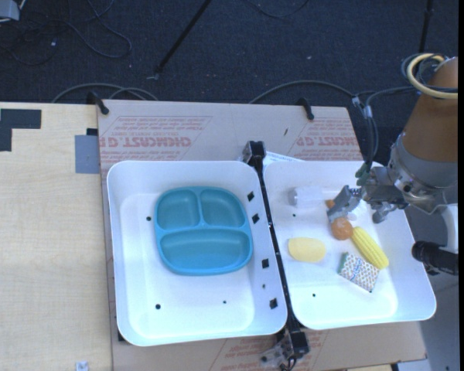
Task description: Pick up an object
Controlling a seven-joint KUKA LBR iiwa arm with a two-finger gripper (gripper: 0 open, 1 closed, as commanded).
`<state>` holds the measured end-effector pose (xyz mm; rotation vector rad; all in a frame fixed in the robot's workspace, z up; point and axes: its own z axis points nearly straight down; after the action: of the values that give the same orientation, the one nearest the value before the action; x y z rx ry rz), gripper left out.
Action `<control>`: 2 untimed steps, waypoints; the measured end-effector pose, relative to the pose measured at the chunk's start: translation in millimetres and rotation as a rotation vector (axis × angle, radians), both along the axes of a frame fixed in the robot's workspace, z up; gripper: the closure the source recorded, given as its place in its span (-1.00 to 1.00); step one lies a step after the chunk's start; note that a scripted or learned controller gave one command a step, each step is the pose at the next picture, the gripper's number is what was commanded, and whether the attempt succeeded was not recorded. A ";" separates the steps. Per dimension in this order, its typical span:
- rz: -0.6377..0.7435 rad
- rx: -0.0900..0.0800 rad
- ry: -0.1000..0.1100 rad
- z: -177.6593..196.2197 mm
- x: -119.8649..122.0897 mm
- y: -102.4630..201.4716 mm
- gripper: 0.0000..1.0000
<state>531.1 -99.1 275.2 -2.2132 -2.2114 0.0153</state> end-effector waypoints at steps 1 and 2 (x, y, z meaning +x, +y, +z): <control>0.002 -0.001 -0.010 5.3 1.6 -0.2 -1.00; 0.002 0.000 -0.006 -39.9 3.5 2.7 -1.00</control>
<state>534.6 -96.5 235.3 -2.2145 -2.2162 0.0096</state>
